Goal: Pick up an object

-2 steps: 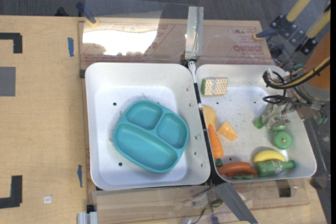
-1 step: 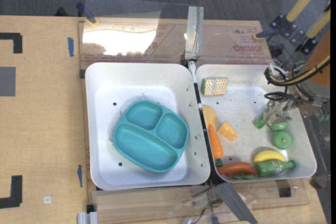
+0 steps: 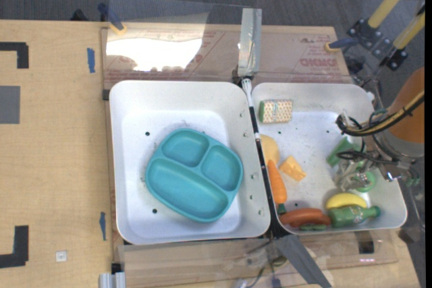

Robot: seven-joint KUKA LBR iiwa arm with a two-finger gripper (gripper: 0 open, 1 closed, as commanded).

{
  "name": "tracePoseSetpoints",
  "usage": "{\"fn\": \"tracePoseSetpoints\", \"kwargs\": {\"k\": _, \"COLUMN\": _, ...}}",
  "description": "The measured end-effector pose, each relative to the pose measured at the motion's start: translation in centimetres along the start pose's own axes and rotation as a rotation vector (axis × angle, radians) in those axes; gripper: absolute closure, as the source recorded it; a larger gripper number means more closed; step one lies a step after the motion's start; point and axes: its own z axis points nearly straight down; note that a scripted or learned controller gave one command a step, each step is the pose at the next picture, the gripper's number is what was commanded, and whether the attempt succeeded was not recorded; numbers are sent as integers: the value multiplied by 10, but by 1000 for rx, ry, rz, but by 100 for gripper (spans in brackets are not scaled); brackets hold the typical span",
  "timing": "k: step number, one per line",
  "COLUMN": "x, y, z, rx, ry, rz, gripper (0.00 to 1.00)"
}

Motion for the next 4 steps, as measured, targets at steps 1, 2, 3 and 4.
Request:
{"fn": "tracePoseSetpoints", "kwargs": {"k": 1, "x": -4, "y": 0, "z": -12, "rx": 5, "ry": -8, "rz": -2, "gripper": 100}}
{"fn": "tracePoseSetpoints", "kwargs": {"k": 2, "x": -62, "y": -29, "z": 2, "rx": -5, "ry": 2, "rz": 67, "gripper": 100}}
{"fn": "tracePoseSetpoints", "kwargs": {"k": 3, "x": -61, "y": -30, "z": 2, "rx": -2, "ry": 3, "rz": 68, "gripper": 0}}
{"fn": "tracePoseSetpoints", "kwargs": {"k": 4, "x": -84, "y": 42, "z": 1, "rx": -3, "ry": 1, "rz": 177, "gripper": 0}}
